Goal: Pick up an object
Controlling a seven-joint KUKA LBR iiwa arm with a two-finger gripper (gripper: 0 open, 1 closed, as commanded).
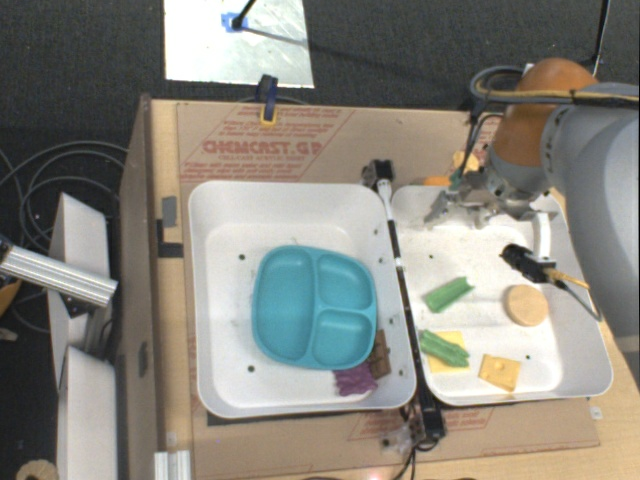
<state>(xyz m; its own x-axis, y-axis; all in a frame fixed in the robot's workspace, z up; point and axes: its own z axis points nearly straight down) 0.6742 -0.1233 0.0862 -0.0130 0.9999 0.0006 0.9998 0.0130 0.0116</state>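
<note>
Grey arm [590, 118] hides the gripper [470, 206], so its grip is unreadable; right white bin [600, 368] shows two green pieces [447, 293]

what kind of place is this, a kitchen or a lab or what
Most likely a robotics lab bench, not a kitchen: a grey arm with an orange band reaches over two shallow white plastic bins, toy-like foam food such as a green pickle-shaped piece, and loose black cables.

The bench is viewed from a single fixed camera above, angled down, with both white bins [300, 200] framed and the arm [590, 158] admitted from the right.
</note>
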